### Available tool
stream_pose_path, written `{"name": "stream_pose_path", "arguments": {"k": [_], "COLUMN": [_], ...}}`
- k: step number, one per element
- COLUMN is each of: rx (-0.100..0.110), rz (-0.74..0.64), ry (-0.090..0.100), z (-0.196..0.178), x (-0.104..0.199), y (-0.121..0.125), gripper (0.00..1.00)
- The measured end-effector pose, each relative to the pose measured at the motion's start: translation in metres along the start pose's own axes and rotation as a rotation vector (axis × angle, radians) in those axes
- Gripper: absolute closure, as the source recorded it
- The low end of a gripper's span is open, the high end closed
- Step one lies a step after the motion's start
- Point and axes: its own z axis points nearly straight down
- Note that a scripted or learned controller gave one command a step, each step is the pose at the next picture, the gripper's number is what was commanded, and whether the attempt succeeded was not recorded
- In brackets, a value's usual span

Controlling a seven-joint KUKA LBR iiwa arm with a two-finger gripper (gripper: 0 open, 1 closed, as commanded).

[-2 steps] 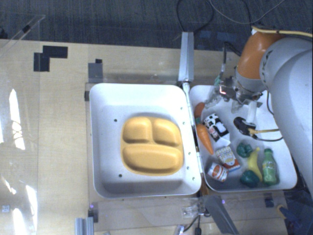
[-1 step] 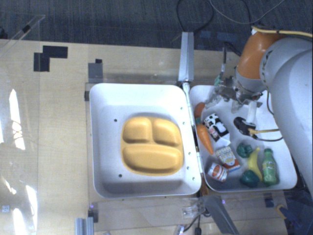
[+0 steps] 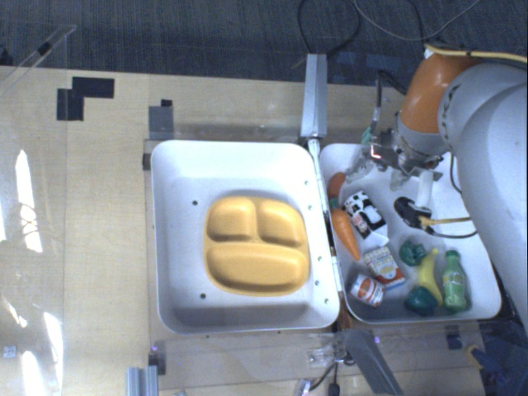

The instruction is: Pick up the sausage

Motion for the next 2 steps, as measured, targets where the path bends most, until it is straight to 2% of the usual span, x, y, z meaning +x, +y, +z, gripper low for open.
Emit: {"name": "stream_pose_path", "arguments": {"k": [2], "rx": [0.000], "rz": [0.000], "ry": [0.000], "z": [0.0000], "x": [0.0000], "y": [0.0000], "gripper": [0.00]}}
